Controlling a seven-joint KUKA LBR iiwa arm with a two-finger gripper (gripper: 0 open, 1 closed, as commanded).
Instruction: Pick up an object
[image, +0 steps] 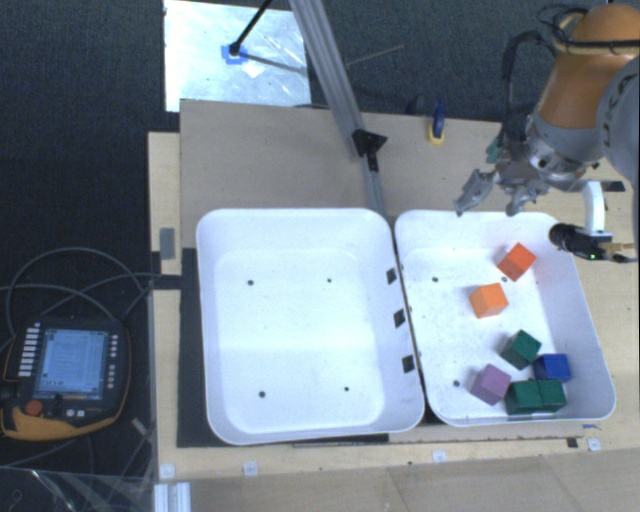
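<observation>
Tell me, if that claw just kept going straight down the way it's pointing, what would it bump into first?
Probably the far rim of the right bin, or bare floor just inside. The open gripper hangs above that edge; the nearest orange block sits further in. Depth is unclear.

The gripper (495, 197) hangs with fingers spread apart above the far rim of the right bin (578, 290), gripping nothing. In that bin lie 2 orange blocks (517, 261) (488, 300), 2 green blocks (521, 348) (534, 397), a blue block (553, 367) and a purple block (491, 384). The left bin (215, 300) sits just beside it.
</observation>
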